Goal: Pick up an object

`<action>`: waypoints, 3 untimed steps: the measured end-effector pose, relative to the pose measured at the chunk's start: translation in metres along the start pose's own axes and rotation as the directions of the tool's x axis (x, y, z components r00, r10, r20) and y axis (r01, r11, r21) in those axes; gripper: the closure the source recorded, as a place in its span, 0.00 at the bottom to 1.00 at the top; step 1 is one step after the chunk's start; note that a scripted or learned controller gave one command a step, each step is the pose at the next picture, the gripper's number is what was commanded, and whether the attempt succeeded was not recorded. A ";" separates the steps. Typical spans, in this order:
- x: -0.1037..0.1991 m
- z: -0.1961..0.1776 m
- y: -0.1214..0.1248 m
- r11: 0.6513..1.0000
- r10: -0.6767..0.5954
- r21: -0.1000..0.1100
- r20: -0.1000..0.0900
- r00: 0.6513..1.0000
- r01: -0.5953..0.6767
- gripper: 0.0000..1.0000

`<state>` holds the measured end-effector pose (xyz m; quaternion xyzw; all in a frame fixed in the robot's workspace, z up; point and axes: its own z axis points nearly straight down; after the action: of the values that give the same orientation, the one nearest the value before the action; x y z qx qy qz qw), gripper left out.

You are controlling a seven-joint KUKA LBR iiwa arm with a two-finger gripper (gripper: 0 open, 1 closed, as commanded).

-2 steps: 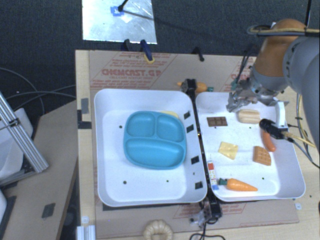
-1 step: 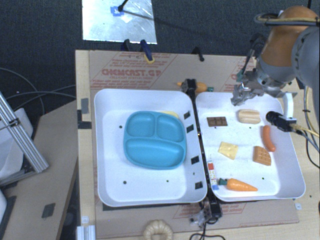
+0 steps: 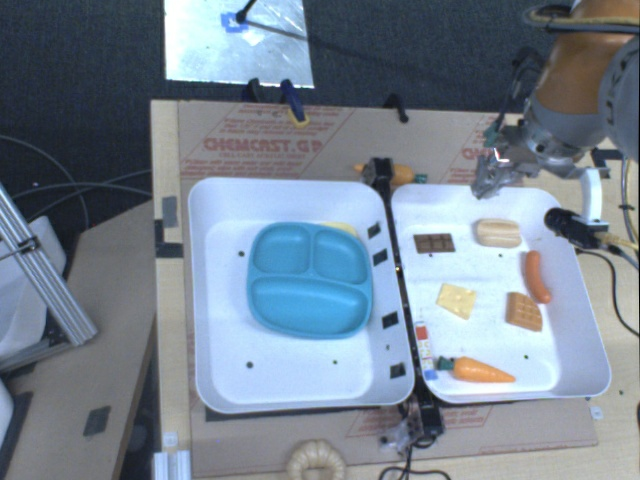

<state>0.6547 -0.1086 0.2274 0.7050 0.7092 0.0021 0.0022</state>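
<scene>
My gripper [image 3: 487, 184] hangs over the far edge of the right bin [image 3: 575, 368], above and a little left of a beige bread roll [image 3: 498, 232]. Nothing shows between its fingers. In the same bin lie a brown chocolate bar [image 3: 434, 243], an orange-red sausage [image 3: 537, 276], a yellow cheese slice [image 3: 457, 299], a brown waffle [image 3: 523, 311] and an orange carrot [image 3: 482, 371]. The left bin [image 3: 215, 368] holds a blue divided plate [image 3: 308, 278] with something yellow peeking out behind it [image 3: 343, 227].
The two bins meet at a central divider with black clips [image 3: 396, 288]. A small yellow object [image 3: 400, 175] lies on the cardboard just behind the bins. A shiny foil sheet [image 3: 238, 28] lies far back.
</scene>
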 end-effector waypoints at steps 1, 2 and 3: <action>0.056 -0.002 -0.026 1.000 -0.004 0.005 -0.002 1.000 0.004 1.00; 0.097 -0.011 -0.053 1.000 -0.003 0.005 -0.002 1.000 0.003 1.00; 0.140 -0.015 -0.078 1.000 -0.003 0.007 -0.002 1.000 0.003 1.00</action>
<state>0.5757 0.0306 0.2423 0.7041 0.7101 0.0006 -0.0010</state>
